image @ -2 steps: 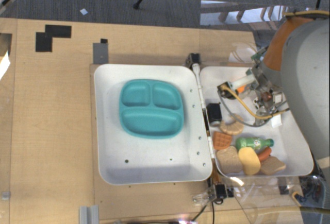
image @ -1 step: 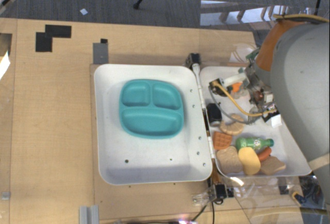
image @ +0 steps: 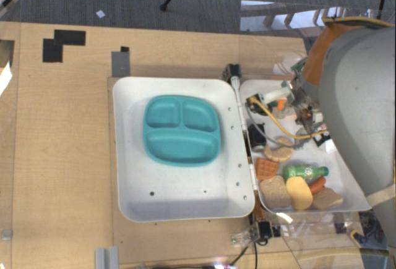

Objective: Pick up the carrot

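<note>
Arm: grey arm (image: 365, 113) with an orange band reaches over the right bin (image: 352, 200), its bulk covering that bin's far side.
Tool: the tool (image: 297, 104) hangs low in the upper part of the right bin, among cables and small fittings; whether it is apart or together cannot be told from this slant, and nothing is plainly seen held in it.
Carrot: the carrot (image: 317, 185), a short orange-red piece, lies well below the tool at the near end of the right bin, touching a yellow piece (image: 299, 192) and just beside a green bottle (image: 304, 171).
Why it lies so: the toy food is heaped loosely at the bin's low end, so the carrot is half tucked under its neighbours, a likely awkward target.
Right bin contents: besides these, a waffle (image: 267, 168), a bread slice (image: 275, 192), a tan piece (image: 327, 199) and a pale biscuit (image: 278, 153), all crowded below the tool.
Left bin: the left bin (image: 133, 187), beside the tool and across the divider, holds one teal divided plate (image: 182, 130) with nothing in its three compartments.
Surface: the wooden surface (image: 62, 169) carries both bins side by side.
Task standing: judged not yet done; the carrot rests in the bin.
</note>
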Controlling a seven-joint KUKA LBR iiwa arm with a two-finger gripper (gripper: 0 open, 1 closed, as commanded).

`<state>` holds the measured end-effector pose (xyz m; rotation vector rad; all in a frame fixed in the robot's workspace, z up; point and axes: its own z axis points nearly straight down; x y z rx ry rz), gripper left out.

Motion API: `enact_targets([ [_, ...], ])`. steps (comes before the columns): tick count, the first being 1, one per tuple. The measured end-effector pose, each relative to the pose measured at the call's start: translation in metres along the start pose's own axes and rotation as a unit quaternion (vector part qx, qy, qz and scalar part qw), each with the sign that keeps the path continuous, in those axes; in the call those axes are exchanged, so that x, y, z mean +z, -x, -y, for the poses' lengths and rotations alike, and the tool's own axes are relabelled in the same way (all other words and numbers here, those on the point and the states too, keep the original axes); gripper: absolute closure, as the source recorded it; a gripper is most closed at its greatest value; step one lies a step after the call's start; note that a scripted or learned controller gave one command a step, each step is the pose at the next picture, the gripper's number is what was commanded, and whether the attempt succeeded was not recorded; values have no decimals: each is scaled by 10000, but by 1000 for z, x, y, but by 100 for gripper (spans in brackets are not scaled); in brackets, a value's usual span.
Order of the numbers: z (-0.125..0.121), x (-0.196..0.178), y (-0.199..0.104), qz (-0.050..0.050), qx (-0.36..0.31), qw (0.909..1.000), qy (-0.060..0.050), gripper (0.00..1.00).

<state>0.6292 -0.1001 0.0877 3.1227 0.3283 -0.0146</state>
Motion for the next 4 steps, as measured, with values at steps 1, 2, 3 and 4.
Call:
enact_targets([
  [1, 17, 1, 4, -66, -106, 9999, 7, 0],
  [2, 17, 1, 4, -66, -105, 9999, 5, 0],
  [3, 17, 1, 4, -65, -105, 9999, 5, 0],
  [4, 17, 1, 4, -65, -105, 9999, 5, 0],
])
